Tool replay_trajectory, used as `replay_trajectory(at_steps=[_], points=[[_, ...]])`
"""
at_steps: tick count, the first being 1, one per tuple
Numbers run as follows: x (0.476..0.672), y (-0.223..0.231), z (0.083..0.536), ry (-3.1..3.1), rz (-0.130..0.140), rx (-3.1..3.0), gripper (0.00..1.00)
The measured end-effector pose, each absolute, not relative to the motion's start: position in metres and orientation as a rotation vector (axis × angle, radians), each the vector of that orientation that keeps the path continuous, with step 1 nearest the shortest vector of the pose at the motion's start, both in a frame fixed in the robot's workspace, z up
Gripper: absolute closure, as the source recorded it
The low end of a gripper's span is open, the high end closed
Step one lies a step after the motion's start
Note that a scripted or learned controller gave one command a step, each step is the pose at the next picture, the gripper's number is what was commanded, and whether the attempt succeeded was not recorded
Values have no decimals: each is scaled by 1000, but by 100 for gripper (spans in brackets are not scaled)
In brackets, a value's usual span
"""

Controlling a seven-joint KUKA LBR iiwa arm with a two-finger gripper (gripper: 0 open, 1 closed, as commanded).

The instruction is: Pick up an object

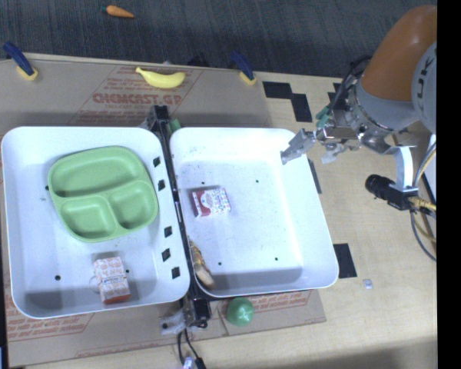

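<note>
While the arm is reaching in from the right, the scene is lying thus:
Carton (210, 201): lying near the middle of the right bin (292, 241), red and white, well apart from the gripper.
Gripper (292, 147): hovering over the right bin's upper right rim; whether the jaws are apart or together, I cannot tell.
Left bin (19, 206): holding a green tray (102, 192) and a second carton (110, 277) below it.
Worktop (384, 283): carrying a banana (161, 76) above the bins and a green ball (240, 310) below the right bin.
</note>
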State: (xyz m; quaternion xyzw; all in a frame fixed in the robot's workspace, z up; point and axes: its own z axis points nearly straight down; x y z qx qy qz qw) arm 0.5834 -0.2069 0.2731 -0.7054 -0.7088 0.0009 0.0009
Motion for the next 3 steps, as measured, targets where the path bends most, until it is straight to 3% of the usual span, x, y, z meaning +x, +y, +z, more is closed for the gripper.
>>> replay_trajectory(at_steps=[1,2,3], points=[[591,-204,92,-2227,2,-2214,0],[657,-211,145,-2228,-1,-2216,0],[657,-210,130,-2227,2,-2212,0]])
